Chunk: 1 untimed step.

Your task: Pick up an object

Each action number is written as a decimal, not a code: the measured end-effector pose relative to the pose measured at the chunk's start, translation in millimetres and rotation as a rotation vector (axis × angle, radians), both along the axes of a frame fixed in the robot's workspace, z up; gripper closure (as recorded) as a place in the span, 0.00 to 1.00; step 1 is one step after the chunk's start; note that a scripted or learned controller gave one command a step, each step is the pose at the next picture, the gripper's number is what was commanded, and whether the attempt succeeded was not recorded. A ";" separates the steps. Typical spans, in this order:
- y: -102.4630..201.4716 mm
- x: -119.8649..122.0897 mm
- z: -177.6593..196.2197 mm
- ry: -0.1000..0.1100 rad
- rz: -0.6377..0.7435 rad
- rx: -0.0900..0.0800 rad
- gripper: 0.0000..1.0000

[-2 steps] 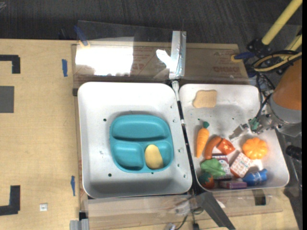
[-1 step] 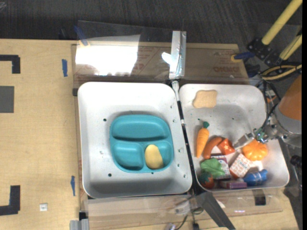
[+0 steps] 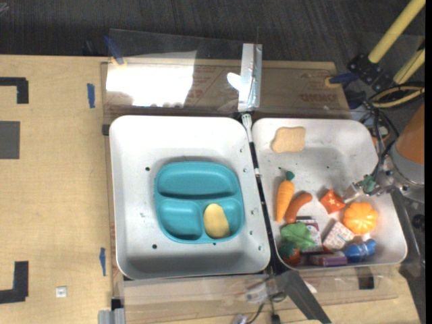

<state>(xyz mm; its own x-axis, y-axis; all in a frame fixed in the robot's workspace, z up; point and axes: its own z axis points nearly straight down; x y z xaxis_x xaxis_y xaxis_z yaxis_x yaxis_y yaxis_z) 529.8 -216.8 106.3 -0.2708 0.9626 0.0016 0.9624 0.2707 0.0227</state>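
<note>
Gripper (image 3: 361, 186) at right edge of right bin (image 3: 317, 130), low over toy pile, just above pumpkin (image 3: 360, 217). Fingers too small and dark: cannot tell grip state. Nothing seen between them. Right bin holds carrot (image 3: 284, 197), second orange piece (image 3: 298, 205) touching it, red piece (image 3: 331, 201), green vegetable (image 3: 298, 234), blue item (image 3: 359, 250), bread slice (image 3: 289, 139) apart near far wall. Left bin (image 3: 128, 181): teal divided tray (image 3: 192, 187), yellow potato (image 3: 216, 220) in its near-right compartment.
</note>
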 end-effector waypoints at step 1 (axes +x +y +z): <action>-5.7 85.3 -19.6 0.019 -0.400 -0.004 1.00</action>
<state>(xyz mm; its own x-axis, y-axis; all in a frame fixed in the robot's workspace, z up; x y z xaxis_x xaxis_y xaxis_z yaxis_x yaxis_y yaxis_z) 615.0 -222.5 86.7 0.1255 0.9921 -0.0010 0.9921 -0.1255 0.0037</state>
